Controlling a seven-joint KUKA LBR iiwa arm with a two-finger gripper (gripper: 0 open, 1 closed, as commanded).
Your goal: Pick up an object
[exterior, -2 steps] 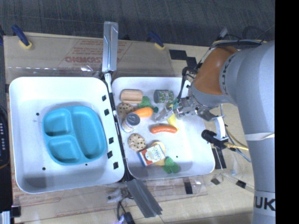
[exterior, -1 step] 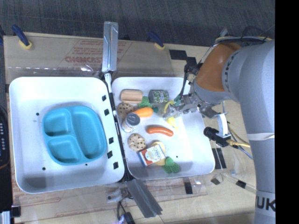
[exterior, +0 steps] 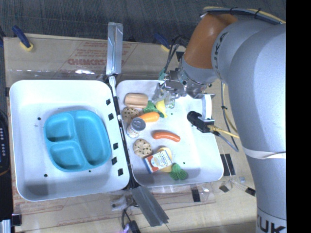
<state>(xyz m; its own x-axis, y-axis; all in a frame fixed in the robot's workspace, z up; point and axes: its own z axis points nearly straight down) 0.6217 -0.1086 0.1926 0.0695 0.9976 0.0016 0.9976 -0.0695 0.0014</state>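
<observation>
Camera view puts the gripper [exterior: 167, 97] at the carrot's [exterior: 149, 116] one o'clock, finger state impossible to tell.

Mounted above the worktop [exterior: 58, 212], looking down at a slant. Takes in both white bins whole: left bin [exterior: 24, 96] with a blue divided tray [exterior: 77, 140], right bin [exterior: 204, 154] with small toy foods. Near edge of the worktop along the bottom of the frame, far edge and dark floor [exterior: 73, 4] along the top. Set back enough to catch the clamps [exterior: 22, 38] at the far corners and the metal strip [exterior: 114, 47] between the bins. Arm [exterior: 252, 81] bulking large on the right, close under the lens, hiding the worktop's right side. Slight tilt, with the bins running a little askew to the frame.
</observation>
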